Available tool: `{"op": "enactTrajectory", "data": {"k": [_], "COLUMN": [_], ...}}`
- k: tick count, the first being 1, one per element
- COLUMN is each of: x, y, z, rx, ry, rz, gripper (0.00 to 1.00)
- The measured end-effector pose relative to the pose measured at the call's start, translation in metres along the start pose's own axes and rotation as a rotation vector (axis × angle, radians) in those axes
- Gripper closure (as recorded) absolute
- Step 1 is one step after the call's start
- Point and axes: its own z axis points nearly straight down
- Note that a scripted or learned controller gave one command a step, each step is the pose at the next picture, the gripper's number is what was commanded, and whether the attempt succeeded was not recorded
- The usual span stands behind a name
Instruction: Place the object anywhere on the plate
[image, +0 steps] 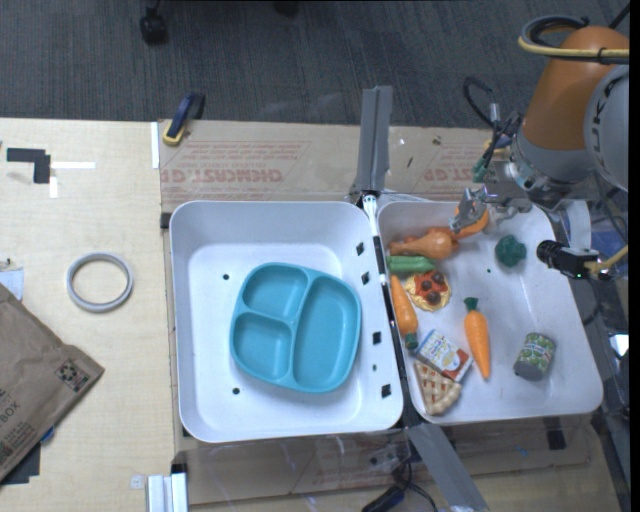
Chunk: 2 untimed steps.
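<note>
We are hovering our gripper (472, 212) at the far edge of the right bin (560, 385), its finger spread impossible to tell; the drumstick (432, 243) is lying just left of it, long axis running left-right; the blue plate (296, 327) is waiting farther left.

A robotics lab: a grey-and-orange robot arm (575, 90) reaches over a wooden bench (80, 220) with two white bins (190, 300), toy food (478, 340), a tape roll (100, 281) and black tape markers (30, 160).
</note>
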Motion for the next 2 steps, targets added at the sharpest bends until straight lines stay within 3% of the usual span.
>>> {"op": "enactTrajectory", "data": {"k": [1,2], "x": [0.086,0.169], "y": [-0.041,-0.093], "z": [-0.035,-0.001], "rx": [0.002,0.003], "ry": [0.002,0.001], "rz": [0.003,0.039], "gripper": [1.0,1.0]}}
